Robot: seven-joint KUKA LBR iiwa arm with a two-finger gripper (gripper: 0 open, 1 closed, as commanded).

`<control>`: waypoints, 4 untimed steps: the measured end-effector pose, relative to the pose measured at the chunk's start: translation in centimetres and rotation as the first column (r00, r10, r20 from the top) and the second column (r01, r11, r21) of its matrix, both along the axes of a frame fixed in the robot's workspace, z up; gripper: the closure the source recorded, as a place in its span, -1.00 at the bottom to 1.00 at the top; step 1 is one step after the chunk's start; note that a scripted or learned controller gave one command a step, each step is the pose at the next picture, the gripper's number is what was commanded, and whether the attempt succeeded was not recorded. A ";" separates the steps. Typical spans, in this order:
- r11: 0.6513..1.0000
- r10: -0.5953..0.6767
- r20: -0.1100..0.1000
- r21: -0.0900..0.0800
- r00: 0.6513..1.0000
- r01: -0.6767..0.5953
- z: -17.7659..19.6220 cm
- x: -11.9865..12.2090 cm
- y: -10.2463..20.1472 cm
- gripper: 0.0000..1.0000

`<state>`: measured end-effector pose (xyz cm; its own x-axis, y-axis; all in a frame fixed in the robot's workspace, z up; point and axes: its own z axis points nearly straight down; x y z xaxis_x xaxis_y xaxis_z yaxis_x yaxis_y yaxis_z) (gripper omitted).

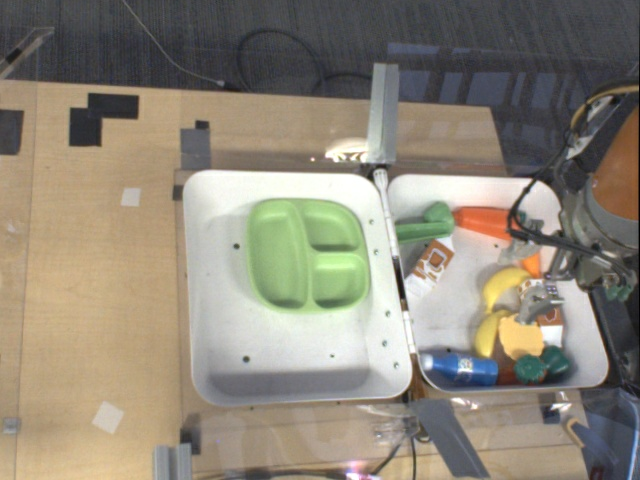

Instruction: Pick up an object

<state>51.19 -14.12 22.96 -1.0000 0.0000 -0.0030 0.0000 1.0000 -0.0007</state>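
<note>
The claw [541, 301] is poised low over the clutter in the right bin [598, 346].

Whether it is spread or pressed together cannot be told, and nothing is seen to be pinched. A yellow banana [503, 286] is found just to its left, and a second yellow piece [487, 334] lies lower left of it. A yellow block [521, 339] is seen directly beneath it, apparently touching. An orange carrot [484, 222] is placed above and left of it, a green handled toy [424, 224] farther left. A blue bottle [460, 369] is laid below and left. A green divided tray [305, 255] is set well to its left, in the left bin [215, 358].
</note>
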 end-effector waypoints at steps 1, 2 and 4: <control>0.998 0.067 -0.007 0.004 0.998 -0.067 -11.4 0.2 -3.1 -1.00; 0.993 0.114 0.015 -0.005 0.993 -0.114 -13.9 0.7 2.7 -1.00; 0.994 0.110 0.004 -0.001 0.994 -0.110 -11.7 4.8 1.9 -1.00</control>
<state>56.01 -12.24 11.26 -0.9939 -0.1103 -0.0073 -0.1103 0.9939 -0.0015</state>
